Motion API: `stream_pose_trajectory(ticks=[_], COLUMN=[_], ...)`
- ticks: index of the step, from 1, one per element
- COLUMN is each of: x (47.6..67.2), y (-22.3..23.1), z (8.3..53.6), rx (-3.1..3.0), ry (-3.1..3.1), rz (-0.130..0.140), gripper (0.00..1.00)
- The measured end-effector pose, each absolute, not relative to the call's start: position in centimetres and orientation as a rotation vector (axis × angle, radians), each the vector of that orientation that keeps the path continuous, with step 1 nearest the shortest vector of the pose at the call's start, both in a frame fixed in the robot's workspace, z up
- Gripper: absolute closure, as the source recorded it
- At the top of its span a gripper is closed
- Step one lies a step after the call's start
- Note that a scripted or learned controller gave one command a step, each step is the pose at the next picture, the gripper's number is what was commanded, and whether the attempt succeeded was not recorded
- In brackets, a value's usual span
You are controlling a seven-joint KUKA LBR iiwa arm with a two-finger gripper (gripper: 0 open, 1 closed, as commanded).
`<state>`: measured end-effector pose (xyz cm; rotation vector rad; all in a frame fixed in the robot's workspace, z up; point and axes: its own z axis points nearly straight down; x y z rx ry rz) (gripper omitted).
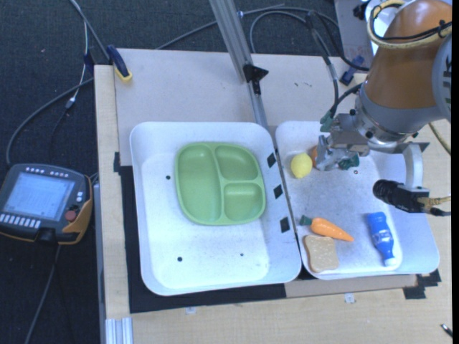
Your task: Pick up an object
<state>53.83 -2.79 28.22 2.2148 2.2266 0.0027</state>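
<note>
The right bin (423,253) holds a yellow lemon (301,165) near its left wall, a carrot (330,228), a slice of bread (321,254) at the front, and a blue tube (381,237) at the right. My gripper (327,156) hangs low over the back of this bin, just right of the lemon. A small orange thing (313,152) peeks out beside it, mostly hidden. The left bin (154,264) holds a green divided plate (220,183).
A metal pole (240,56) slants across the bench between the bins. A teach pendant (43,203) lies on the floor at the left. A black part (394,192) juts from the arm over the right bin. Cables trail behind the bench.
</note>
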Motion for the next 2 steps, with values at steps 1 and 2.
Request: stream_pose_trajectory(ticks=[1, 2], x=[56.3, 58.6], y=[0.6, 5.6], z=[26.4, 25.4], rx=[2.217, 2.215], ry=[2.226, 2.228], rz=[0.001, 0.003], gripper=[1.0, 1.0])
